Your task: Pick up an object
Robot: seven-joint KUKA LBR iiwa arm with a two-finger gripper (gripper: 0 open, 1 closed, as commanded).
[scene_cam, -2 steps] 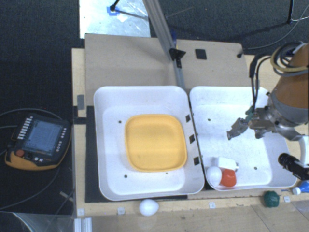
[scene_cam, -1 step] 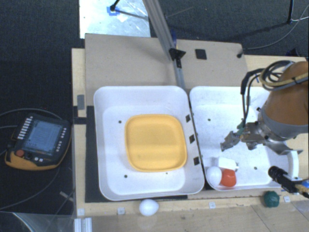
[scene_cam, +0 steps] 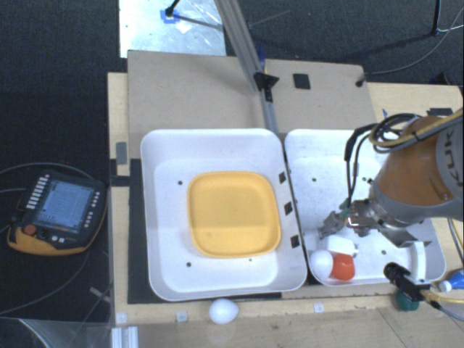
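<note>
A: Where's the arm (scene_cam: 424, 176) sitting?
B: Reaching in from the right, hanging over the right bin (scene_cam: 312, 158). Gripper (scene_cam: 341, 227) is pointing down-left, low over the bin's front part.
A: Claw spread or pinching smth?
B: Can't tell, too blurry and dark there.
A: Objs?
B: Orange-and-white object (scene_cam: 341, 263) is lying in the right bin near the front edge, just beside the gripper tip. White ball (scene_cam: 320, 261) is touching it on the left. Yellow square plate (scene_cam: 234, 213) is lying flat in the left bin (scene_cam: 163, 194). White egg-shaped thing (scene_cam: 223, 311) is resting outside the bins, on the bench (scene_cam: 188, 85) front edge.
</note>
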